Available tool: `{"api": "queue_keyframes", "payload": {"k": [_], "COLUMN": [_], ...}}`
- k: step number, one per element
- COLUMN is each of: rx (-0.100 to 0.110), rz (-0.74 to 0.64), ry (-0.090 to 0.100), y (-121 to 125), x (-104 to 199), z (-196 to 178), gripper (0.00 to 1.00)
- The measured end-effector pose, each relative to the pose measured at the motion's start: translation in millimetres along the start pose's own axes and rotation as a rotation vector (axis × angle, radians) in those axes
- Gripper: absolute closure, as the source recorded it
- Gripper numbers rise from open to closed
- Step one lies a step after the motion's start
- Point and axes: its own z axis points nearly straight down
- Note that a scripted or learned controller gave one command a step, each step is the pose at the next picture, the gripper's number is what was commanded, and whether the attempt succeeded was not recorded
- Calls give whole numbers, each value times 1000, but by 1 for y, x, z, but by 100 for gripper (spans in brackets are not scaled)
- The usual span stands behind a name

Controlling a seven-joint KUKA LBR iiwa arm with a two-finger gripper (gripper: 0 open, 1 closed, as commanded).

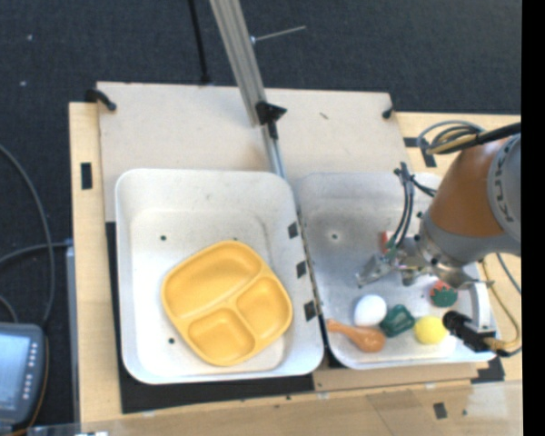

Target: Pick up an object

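Three-compartment glossy yellow tray (226, 302); smooth white ball (370, 310); yellow ball (429, 331).

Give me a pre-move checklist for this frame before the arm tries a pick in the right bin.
1. Objects present in the right bin: ok. A white ball, dark green piece, yellow ball and orange-brown spoon-like item lie along its near edge.
2. Gripper over the right bin: ok, it sits above the bin floor, up from the white ball.
3. Something held already: cannot tell; the tip is too blurred.
4. Target spacing: not ok. The white ball, green piece and spoon-like item lie close together.
5. Yellow tray out of the way: ok, it is in the left bin.
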Motion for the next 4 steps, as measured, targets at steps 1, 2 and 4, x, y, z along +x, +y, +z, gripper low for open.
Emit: {"api": "queue_keyframes", "payload": {"k": [1,2,4], "rx": [-4,-9,-12], "rz": [1,6,-4], "ry": [-1,0,-1], "y": [0,1,9], "x": [-1,-2,-12], "z": [15,3,-99], "gripper": [0,100,100]}}
